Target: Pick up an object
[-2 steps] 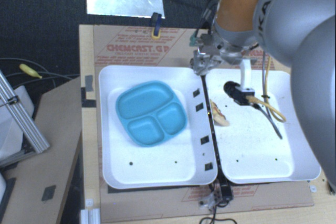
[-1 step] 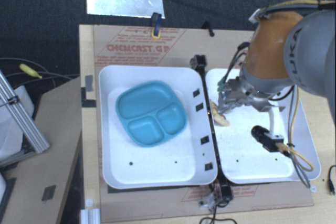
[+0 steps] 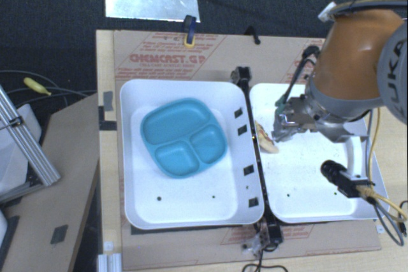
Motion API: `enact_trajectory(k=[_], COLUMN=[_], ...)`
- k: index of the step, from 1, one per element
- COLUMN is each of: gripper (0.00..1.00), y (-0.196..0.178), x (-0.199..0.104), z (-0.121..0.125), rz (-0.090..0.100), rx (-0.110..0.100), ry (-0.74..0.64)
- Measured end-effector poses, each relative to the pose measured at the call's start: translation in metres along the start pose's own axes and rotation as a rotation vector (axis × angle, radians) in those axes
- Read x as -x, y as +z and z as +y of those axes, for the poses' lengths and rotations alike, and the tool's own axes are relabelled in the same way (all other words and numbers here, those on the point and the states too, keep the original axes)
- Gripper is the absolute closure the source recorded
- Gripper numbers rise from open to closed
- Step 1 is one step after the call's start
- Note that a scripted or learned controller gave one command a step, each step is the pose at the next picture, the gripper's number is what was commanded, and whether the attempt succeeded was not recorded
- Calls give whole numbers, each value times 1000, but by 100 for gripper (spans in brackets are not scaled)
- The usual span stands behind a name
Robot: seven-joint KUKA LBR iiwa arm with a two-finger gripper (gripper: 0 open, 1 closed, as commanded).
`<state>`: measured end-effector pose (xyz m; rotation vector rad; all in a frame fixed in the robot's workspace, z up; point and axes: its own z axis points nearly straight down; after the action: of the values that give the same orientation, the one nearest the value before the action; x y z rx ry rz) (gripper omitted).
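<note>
Dark carpet surrounds a cardboard-topped bench (image 3: 172, 54) carrying two white bins. We note the left bin (image 3: 137, 200) at frame centre holds a blue divided tray (image 3: 183, 137). Right bin (image 3: 299, 207) — a small tan, flattish object (image 3: 266, 142) lies against its left wall. Our gripper (image 3: 285, 126) sits just right of that object, low in the bin — whether it is released or clenched, we cannot tell.
</note>
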<state>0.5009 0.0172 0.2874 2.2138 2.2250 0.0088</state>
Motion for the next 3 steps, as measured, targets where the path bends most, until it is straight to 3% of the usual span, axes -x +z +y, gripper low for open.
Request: enact_trajectory(k=[1,2,3], gripper=[100,100,100], y=[4,-158,-147], x=[-78,-85,-165], z=[-14,-12,7], rz=[1,4,1], rx=[-5,15,-2], ry=[-7,-1,-6])
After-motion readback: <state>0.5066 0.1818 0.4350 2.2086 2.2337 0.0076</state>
